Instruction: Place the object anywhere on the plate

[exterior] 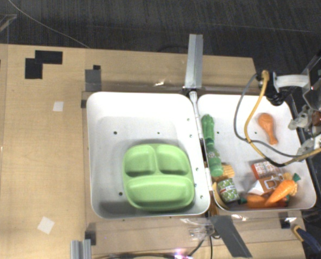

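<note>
The green plate [158,177] lies in the left bin [104,144]; the right bin [225,112] holds a drumstick [267,127], a green bottle [208,128], a corn cob [219,169], a can [227,190], a carrot [282,190] and a red-and-white packet [266,170] whose print is too small to read. The gripper [311,124] hangs over the right bin's right edge, near the drumstick, and I cannot tell whether it is open or holds anything

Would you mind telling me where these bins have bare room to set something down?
The left bin is bare behind and left of the green plate. The right bin is open between the cucumber and drumstick; its near end is crowded around the carrot.
</note>
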You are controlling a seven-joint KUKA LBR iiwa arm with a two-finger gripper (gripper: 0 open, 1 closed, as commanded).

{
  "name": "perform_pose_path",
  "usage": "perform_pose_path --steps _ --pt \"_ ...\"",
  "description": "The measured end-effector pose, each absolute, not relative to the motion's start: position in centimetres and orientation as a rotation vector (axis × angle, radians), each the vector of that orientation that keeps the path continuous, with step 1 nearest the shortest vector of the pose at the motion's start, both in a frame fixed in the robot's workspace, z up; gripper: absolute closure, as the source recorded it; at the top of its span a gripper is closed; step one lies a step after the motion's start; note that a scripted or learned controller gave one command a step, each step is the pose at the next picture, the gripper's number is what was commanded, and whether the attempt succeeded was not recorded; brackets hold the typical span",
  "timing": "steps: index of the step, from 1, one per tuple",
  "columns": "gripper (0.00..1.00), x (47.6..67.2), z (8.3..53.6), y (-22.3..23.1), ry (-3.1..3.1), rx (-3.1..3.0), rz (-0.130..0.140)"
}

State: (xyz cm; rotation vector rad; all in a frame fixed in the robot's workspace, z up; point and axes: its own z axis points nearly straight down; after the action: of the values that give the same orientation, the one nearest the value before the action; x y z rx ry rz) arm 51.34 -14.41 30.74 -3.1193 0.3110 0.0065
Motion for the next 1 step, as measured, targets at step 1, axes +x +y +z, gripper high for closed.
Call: perform_pose_path --steps 1 --pt "0.0 54.18 19.75 -10.29 0.352 -3.114 0.009"
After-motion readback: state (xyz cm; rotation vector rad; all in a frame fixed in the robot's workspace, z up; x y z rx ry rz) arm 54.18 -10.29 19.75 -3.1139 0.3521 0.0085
